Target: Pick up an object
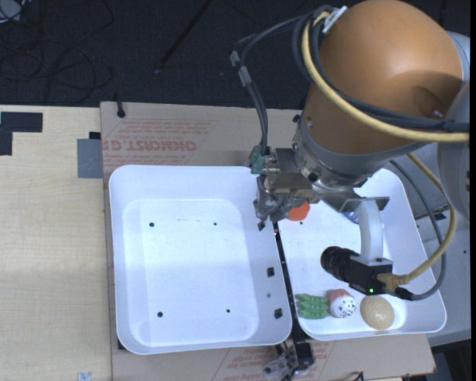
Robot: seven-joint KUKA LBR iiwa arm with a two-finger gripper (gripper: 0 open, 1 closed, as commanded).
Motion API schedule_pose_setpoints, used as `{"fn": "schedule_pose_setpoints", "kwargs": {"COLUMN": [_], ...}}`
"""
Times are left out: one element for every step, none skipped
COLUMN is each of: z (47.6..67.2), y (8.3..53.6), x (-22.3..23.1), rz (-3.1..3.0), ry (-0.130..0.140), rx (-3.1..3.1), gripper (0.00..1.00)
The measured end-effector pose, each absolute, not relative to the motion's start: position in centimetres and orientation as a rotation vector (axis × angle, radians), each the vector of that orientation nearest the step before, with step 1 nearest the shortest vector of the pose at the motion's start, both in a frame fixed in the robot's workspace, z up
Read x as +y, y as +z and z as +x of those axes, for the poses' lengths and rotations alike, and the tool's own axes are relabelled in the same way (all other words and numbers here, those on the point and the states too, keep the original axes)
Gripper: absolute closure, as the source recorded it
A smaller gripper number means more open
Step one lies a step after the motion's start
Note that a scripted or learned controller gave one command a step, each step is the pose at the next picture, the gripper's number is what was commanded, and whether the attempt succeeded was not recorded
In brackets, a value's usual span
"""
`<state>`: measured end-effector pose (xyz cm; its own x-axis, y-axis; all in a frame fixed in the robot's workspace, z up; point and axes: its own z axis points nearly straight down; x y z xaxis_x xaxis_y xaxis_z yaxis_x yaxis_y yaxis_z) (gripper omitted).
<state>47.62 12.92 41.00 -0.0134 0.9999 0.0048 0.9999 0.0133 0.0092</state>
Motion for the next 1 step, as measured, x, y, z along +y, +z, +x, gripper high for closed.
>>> {"fn": "schedule_pose_setpoints", "kwargs": {"z": [49.75], "y": [30.54], "x": [15.81], "rz": [2.219], "ry": [-0.017], "rx": [2.232], "gripper": [1.0]}}
